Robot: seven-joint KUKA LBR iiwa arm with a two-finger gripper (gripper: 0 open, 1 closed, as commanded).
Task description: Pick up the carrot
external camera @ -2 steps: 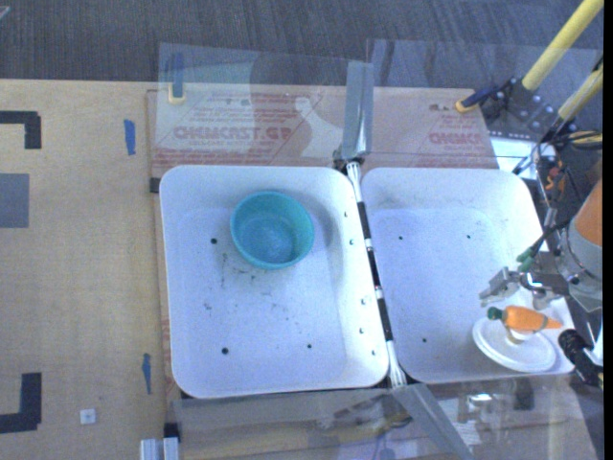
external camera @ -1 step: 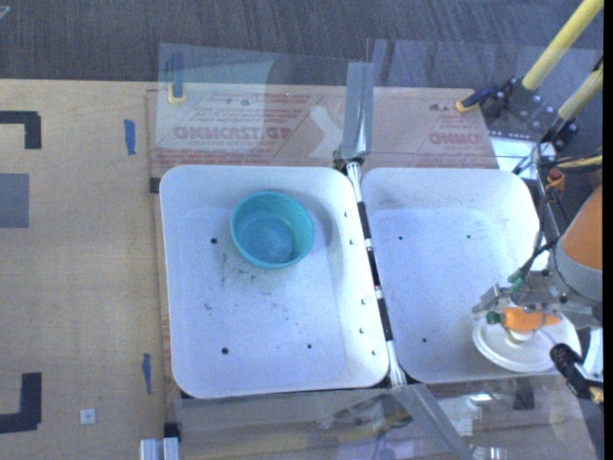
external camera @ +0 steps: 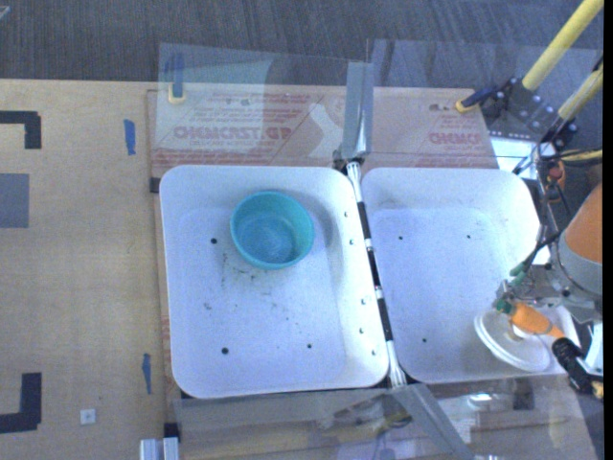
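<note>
I am seeing the gripper (external camera: 530,307) hovering at the right bin's (external camera: 450,185) near-right corner, fingers closing on the carrot (external camera: 530,319).

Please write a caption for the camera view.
Gripper above the carrot on a white plate, right bin.

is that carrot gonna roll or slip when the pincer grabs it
The carrot looks small, rounded and smooth, so it may well slip or twist under a pinch. It lies on a shallow white dish at the right bin's edge, which could let it roll or tip the dish. It is probably light and stiff.
</note>
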